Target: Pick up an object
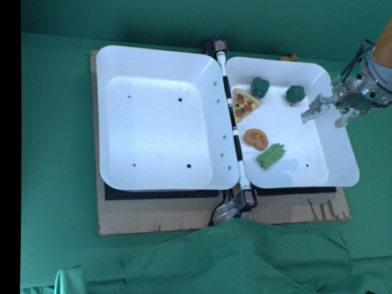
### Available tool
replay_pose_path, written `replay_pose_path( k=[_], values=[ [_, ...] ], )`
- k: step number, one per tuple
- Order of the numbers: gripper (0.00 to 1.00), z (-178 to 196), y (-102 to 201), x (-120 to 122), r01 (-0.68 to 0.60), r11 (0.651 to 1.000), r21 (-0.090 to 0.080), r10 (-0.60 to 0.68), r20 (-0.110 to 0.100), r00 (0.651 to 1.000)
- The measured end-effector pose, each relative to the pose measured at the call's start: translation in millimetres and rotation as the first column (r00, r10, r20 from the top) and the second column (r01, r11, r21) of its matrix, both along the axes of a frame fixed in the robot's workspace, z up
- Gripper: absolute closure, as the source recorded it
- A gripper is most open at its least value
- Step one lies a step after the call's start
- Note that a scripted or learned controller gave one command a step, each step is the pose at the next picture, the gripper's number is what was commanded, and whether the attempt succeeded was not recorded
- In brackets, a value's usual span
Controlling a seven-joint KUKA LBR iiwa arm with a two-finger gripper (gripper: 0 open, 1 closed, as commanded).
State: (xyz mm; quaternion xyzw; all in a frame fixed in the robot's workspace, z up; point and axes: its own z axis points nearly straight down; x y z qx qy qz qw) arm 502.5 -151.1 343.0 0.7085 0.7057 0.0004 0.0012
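The right bin (318,164) holds a pizza slice (245,103), an orange pretzel (256,139), a green asparagus bundle (271,155) and two dark green broccoli-like pieces (260,87) (294,94). My gripper (327,114) hangs above the bin's right side, open, with nothing between its fingers (312,110). It is to the right of the nearer green piece and apart from it.
The left bin (122,78) sits beside the right one, joined by a black-and-white divider (231,112). A small orange thing (289,57) lies just behind the right bin. Green cloth (245,256) is bunched at the front of the bench.
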Motion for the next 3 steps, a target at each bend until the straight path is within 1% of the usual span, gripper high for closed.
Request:
replay_pose_path(
  k=[1, 2, 3],
  values=[
    [0.0, 0, 0, 0, 0.0, 1.0, 0.0, 0.0, 0.0, 1.0],
    [0.0, -40, -3, -2, 0.001, 1.0, 0.0, -0.001, -0.004, 1.0],
    [0.0, -97, 5, -2, 0.0, 1.0, 0.002, 0.0, -0.006, 1.0]
  ],
)
